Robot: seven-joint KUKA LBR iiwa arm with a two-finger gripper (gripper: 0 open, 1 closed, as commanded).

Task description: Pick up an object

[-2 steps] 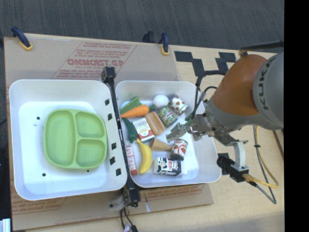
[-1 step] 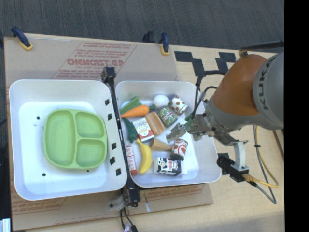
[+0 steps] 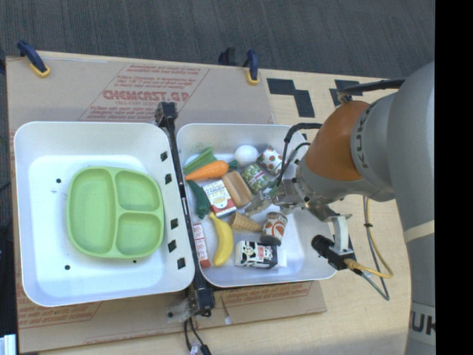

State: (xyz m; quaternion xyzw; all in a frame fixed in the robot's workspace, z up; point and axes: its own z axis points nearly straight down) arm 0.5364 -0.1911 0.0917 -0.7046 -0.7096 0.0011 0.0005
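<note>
The right bin holds a heap of toy food: an orange carrot, a white egg, a brown sausage, a small red and white box, a yellow banana, a cone, a small can and a cow-patterned carton. My gripper reaches in from the right and sits low over the middle of the heap, just above the can and beside a green packet. The wrist hides its tips.
The left bin holds a green divided plate. A black hinge strip runs between the bins. Blue clamps pin the cardboard at the back. The arm's orange band overhangs the right bin's right wall.
</note>
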